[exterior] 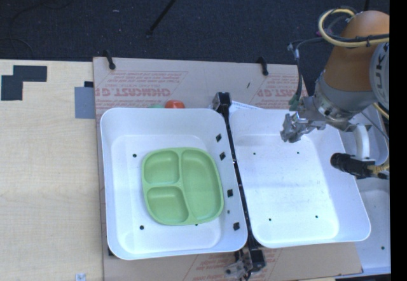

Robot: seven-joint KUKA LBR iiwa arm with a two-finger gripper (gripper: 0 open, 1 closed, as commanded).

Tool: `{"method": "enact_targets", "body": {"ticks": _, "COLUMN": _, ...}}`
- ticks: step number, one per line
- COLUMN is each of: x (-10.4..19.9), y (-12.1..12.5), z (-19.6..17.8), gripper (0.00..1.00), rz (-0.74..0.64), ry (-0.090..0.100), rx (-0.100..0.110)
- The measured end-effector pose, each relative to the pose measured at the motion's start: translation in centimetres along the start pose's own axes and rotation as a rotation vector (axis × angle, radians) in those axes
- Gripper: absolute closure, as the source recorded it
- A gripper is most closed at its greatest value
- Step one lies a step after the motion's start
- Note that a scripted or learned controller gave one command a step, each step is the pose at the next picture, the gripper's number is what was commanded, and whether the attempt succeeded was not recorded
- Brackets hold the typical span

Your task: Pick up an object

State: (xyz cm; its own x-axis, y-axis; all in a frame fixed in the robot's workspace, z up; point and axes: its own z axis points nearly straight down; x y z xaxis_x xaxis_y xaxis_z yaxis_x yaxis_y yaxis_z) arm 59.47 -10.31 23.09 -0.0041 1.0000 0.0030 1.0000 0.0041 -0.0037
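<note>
Flat in the left bin lies a green three-compartment divided plate, slightly toward four o'clock of that bin's centre. At about two o'clock from it, well apart, the gripper hangs over the right bin's upper edge; whether it is clenched cannot be told. Both bins rest on the tabletop.
</note>
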Motion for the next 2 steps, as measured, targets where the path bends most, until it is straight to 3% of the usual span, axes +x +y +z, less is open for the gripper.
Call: {"method": "enact_targets", "body": {"ticks": 2, "x": 11.2, "y": -2.4, "z": 0.5, "gripper": 1.00, "rz": -0.001, "ry": -0.001, "rx": 0.002}}
